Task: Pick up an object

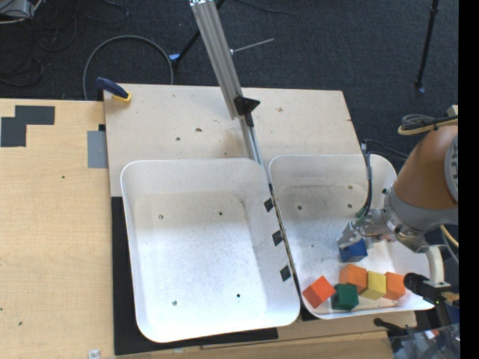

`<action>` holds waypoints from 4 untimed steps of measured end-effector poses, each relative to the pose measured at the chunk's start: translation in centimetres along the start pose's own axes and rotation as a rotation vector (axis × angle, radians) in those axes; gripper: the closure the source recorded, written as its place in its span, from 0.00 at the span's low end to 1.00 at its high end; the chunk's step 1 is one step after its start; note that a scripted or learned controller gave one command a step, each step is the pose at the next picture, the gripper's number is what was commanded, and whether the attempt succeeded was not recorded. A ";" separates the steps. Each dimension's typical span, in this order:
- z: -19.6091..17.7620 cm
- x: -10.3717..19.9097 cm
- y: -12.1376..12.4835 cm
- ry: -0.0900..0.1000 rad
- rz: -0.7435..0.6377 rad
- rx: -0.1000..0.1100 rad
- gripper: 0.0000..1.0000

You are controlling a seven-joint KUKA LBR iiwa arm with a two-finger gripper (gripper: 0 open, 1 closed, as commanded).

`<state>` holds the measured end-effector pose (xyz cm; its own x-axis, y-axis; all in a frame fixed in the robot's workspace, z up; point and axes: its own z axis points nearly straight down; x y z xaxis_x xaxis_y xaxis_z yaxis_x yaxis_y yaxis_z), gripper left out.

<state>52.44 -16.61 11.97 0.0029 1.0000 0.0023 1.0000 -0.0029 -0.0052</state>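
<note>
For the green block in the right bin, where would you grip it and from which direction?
Grip the green block from above, across its front and back faces. It sits low near the right bin's front rim, with a red-orange block close on its left and a yellow block close on its right, so the side faces look crowded. A judgement only.

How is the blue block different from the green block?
The blue block is blue and sits right below the gripper, higher up in the right bin; the green block is dark green and lies by the bin's near edge. The blue block sits apart from the rest, while the green block is packed in with the orange and yellow blocks. Both are small cubes in the same bin.
</note>
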 end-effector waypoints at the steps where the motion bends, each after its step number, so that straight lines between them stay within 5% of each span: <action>1: -7.2 9.9 2.0 0.002 -0.010 -0.007 1.00; 2: -7.1 16.1 2.2 -0.013 -0.003 -0.007 1.00; 4: -7.3 17.2 3.1 -0.022 0.014 -0.012 1.00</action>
<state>55.60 0.60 19.32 0.0169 0.9997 -0.0200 0.9998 -0.0168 0.0067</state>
